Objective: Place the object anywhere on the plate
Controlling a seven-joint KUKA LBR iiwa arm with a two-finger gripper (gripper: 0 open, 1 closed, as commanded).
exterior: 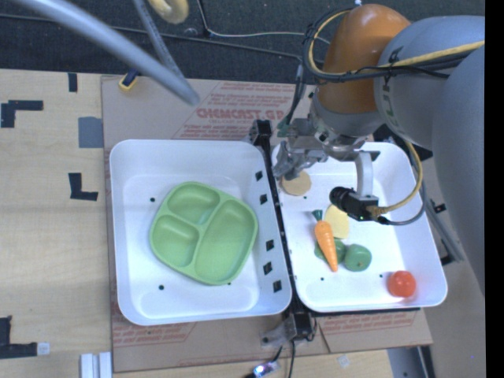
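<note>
Tan disc (297, 184), apparently the chosen object, lies in the right bin (421, 286) beneath the gripper (293, 164); we cannot tell its grasp. We judge it light, stiff, best pinched across its rim. We count one plate (205, 232), one carrot (325, 244), one tomato (402, 283).
</note>
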